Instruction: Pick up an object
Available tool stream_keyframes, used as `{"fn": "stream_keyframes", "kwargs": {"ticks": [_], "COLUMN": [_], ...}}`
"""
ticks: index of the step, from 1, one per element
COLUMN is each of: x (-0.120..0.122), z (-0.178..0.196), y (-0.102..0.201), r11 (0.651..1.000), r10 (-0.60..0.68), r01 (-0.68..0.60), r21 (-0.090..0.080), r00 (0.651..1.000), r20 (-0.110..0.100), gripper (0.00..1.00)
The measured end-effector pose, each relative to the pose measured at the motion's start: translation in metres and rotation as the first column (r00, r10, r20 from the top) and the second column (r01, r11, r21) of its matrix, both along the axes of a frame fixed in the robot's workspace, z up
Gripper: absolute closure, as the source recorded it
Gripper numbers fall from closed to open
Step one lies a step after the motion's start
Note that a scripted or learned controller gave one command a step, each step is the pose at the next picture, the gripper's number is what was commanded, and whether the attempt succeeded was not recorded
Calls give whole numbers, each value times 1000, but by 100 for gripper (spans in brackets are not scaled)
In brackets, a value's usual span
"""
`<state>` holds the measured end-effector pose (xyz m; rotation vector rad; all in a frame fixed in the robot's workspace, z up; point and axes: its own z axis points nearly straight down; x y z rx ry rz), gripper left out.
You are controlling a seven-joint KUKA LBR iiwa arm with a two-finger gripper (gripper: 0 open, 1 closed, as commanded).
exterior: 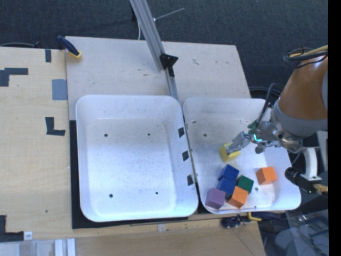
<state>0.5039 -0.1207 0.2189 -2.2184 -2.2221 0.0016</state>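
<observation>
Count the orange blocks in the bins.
2. One orange block sits alone near the right bin's right side; the other lies in the cluster at its front edge. More could hide under the gripper.

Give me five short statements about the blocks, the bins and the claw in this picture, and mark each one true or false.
1. All the blocks lie in the right bin. True.
2. The claw is over the left bin. False: it is over the right bin, at the yellow block.
3. The purple block lies near the right bin's front edge. True.
4. A lone orange block lies apart from the cluster. True.
5. The green block lies alone at the bin's far end. False: it sits in the cluster, beside a blue block.
</observation>
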Motion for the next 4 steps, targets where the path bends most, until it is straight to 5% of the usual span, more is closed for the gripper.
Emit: {"fn": "stream_keyframes", "kwargs": {"ticks": [3,4], "x": [-7,-6], "z": [-129,-117], "y": [-7,-7], "r11": [1000,1000], "r10": [-1,0], "r01": [1,0], "r21": [0,-1], "r00": [1000,1000], "r20": [-2,2], "gripper": [0,100]}}
